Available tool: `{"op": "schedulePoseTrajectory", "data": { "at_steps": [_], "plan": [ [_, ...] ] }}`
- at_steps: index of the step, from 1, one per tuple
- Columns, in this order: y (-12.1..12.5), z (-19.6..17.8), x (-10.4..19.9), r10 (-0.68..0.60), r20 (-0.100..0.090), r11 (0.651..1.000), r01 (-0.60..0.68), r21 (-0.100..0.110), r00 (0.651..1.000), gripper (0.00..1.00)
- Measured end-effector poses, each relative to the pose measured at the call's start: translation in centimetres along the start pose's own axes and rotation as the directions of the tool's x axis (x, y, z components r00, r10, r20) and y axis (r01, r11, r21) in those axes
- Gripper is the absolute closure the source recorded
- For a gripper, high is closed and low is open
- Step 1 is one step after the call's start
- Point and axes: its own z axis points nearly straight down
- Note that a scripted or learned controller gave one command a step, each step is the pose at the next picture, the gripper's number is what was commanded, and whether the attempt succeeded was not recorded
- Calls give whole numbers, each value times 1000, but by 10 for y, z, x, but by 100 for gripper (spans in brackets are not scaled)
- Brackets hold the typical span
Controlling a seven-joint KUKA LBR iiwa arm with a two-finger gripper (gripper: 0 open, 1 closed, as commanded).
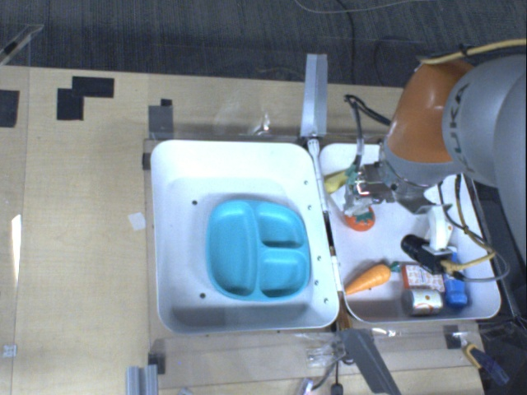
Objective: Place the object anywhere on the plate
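Note:
A light blue plate (255, 248) with three compartments lies in the left bin (177, 220), and nothing rests on it. My gripper (359, 197) hangs over the back left part of the right bin (486, 303). It is directly above a small round orange-red object (360, 220) with a green top. I cannot tell whether it touches that object. A yellow piece (333, 180) lies just left of the gripper, against the bin's wall.
An orange carrot (367, 277) lies at the front left of the right bin. Beside it to the right are a small can (423, 290) and a blue item (458, 295). The grey and orange arm (445, 122) covers the bin's back right.

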Motion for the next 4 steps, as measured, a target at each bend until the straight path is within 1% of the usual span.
{"op": "schedulePoseTrajectory", "data": {
  "at_steps": [1,2,3,4],
  "plan": [
    [-7,0,67,-254,-1,967,254,-1,967,100],
    [-64,-84,130,-446,0,895,446,-5,895,100],
    [-58,-110,197,-5,-2,1000,5,-1,1000,100],
    [-58,-170,194,-121,-2,993,121,-4,993,100]
  ]
}}
